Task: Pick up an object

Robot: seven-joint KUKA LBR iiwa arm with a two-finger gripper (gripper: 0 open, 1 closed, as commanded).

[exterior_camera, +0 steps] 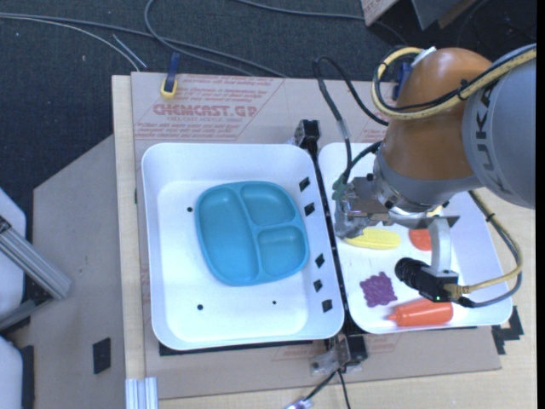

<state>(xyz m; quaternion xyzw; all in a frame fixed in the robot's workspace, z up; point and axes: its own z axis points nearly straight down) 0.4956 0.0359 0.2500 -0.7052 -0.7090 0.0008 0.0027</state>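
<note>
The gripper (pixel 352 216) is down in the right bin (pixel 502 312), hard by its left wall, and whether it is spread or pinched I cannot tell. A banana (pixel 372 240) lies just near of it, long axis running left to right. Grapes (pixel 378 290) and a carrot (pixel 421 313) sit nearer still. The blue plate (pixel 252 231) rests in the left bin (pixel 162 228).

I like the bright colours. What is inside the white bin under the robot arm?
In the right bin lie a yellow banana, purple grapes, an orange carrot and a small orange piece. The arm covers the bin's far half, so anything there is hidden.
</note>
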